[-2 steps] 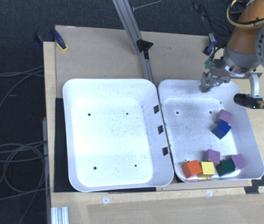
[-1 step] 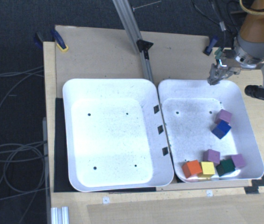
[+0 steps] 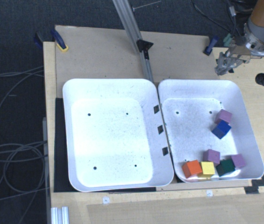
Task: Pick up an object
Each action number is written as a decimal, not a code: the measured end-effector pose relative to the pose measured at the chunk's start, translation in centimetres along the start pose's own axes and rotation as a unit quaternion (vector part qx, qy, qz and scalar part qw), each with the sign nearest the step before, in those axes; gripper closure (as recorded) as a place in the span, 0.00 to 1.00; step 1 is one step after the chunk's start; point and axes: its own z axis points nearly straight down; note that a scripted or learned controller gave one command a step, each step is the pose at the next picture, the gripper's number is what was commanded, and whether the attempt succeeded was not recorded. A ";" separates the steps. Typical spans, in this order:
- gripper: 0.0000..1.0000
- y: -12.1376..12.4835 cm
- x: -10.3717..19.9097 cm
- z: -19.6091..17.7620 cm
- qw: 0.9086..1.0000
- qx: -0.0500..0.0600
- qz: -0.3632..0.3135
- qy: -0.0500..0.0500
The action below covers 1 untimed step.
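The right bin (image 3: 244,101) holds several small blocks. A purple block (image 3: 224,115) and a blue block (image 3: 221,129) lie near its right wall. Along its front edge sit an orange block (image 3: 192,168), a yellow block (image 3: 208,168), a dark green block (image 3: 225,167) and two more purple blocks (image 3: 211,155) (image 3: 238,160). My gripper (image 3: 224,67) hangs beyond the right bin's far edge, above the bare bench, well away from every block. Nothing is between its fingers.
The left bin (image 3: 75,92) sits beside the right one, joined by black clips (image 3: 160,129). A grey metal pole (image 3: 128,20) slants across the back of the bench. Blue clamps (image 3: 60,39) (image 3: 210,45) grip the bench's far edge. Cables lie on the floor at left.
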 end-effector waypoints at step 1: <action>1.00 -0.8 5.2 -0.9 1.000 0.004 -0.002 0.002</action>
